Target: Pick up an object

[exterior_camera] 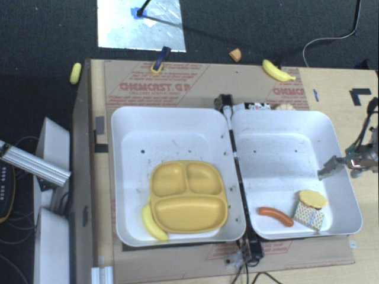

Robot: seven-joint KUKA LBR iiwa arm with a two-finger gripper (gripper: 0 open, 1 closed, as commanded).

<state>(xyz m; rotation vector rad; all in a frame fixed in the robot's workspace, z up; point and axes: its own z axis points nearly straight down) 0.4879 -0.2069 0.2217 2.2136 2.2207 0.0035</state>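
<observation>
In the right bin (284,129), near its front edge, lies an orange sausage (275,216). Beside it on the right is a small patterned box with a yellow top (310,209). The left bin (172,126) holds a yellow divided plate (188,195), with a yellow banana (151,222) tucked against its front left corner. My gripper (343,164) reaches in at the right rim of the right bin, above and to the right of the patterned box, and nothing shows in its grasp.
Outside the bins, a second banana (277,71) lies on the bench at the back right, and a small orange piece (235,54) sits on the floor near it. A yellow item (75,73) lies off the bench's left corner. A shiny sheet (141,16) covers the floor behind.
</observation>
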